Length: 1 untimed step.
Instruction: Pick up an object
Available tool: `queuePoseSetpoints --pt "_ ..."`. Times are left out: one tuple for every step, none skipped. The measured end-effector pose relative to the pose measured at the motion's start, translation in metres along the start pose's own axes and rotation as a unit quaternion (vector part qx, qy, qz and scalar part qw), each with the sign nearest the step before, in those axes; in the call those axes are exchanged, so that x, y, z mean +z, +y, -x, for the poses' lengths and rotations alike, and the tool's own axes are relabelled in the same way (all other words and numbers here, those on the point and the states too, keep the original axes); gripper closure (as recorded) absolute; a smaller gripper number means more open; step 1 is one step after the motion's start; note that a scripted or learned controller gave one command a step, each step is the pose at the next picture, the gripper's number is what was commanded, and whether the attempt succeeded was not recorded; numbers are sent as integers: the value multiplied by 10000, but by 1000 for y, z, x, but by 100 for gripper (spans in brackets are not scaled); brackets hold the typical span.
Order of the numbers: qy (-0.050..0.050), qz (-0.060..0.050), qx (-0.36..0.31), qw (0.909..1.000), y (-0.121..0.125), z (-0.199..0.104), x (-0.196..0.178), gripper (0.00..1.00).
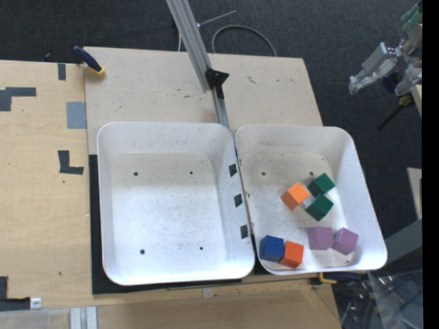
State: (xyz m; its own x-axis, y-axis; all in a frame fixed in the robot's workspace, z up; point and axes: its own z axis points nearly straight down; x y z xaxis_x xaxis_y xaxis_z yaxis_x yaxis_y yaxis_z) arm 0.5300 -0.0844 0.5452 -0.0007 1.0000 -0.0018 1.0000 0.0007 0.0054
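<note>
Off past the desk's (274,88) right edge, over the dark floor: the claw (374,70), grey, tilted, well clear of both bins. Cannot tell whether apart or together from this angle, too small and blurred. Nothing seen clamped in it

Below the claw and a little to its left: the right bin (357,163), with all seven cubes. Nearest the claw, a green cube (321,183), tilted on a corner. Touching it on the side away from the claw, a second green cube (319,207). Just left of that pair, an orange cube (296,195), close beside both greens, contact hard to call

Farther down from the claw, along the bin's near wall: two purple cubes side by side, the left purple (319,238) and the right purple (345,240), touching or nearly so. Left of those, in the bin's near-left corner, a blue cube (272,248) pressed against a red-orange cube (293,253)

Farther left again from the claw: the left bin (110,184), butted up against the right one

Level with the claw and well to its left: a metal rail (188,33) slanting down toward the seam between the bins, and a thin cable loop (240,33) just beside it. Far across the desk from the claw, a small blue-and-yellow clamp (89,60)
</note>
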Motion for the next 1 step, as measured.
queuePoseSetpoints --pt "9 -27 0 10000 -21 -14 2 0"
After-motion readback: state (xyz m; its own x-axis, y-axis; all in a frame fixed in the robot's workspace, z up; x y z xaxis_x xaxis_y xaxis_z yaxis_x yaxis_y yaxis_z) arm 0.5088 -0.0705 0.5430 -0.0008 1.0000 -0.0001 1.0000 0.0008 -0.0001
